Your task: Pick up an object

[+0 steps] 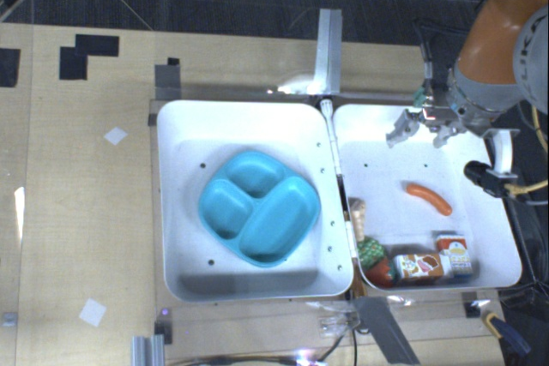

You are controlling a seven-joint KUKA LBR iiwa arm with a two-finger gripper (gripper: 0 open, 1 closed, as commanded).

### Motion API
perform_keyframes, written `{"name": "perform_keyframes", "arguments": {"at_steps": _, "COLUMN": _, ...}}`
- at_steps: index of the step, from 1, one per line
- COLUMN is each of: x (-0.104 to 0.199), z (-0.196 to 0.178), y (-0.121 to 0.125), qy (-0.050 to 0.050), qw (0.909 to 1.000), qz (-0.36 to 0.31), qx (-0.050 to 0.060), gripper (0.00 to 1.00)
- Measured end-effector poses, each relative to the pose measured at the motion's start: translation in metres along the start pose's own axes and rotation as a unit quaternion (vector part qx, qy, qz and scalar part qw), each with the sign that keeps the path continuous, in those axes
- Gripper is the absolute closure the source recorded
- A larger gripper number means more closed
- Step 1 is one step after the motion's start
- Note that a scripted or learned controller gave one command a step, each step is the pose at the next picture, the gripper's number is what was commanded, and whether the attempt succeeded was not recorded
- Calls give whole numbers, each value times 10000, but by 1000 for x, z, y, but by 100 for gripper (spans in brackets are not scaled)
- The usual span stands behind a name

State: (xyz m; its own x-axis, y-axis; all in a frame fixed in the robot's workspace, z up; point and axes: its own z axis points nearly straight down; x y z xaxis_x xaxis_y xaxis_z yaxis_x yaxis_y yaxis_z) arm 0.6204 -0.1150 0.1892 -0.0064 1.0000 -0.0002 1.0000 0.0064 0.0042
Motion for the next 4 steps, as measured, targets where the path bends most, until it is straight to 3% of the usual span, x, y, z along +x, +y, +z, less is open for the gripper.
{"name": "perform_keyframes", "arguments": {"at_steps": 1, "x": -32, "z": 53, "y": -63, "qy": -1, "qw": 9967, "qz": 809, "qx": 9, "gripper": 0}}
{"name": "perform_keyframes", "arguments": {"at_steps": 2, "x": -47, "z": 100, "y": -67, "qy": -4, "qw": 9981, "qz": 607, "qx": -34, "gripper": 0}}
{"name": "perform_keyframes", "arguments": {"at_steps": 3, "x": -47, "z": 87, "y": -64, "qy": -15, "qw": 9981, "qz": 607, "qx": -70, "gripper": 100}}
{"name": "perform_keyframes", "arguments": {"at_steps": 4, "x": -10, "z": 5, "y": -10, "qy": -4, "qw": 9923, "qz": 1235, "qx": -2, "gripper": 100}}
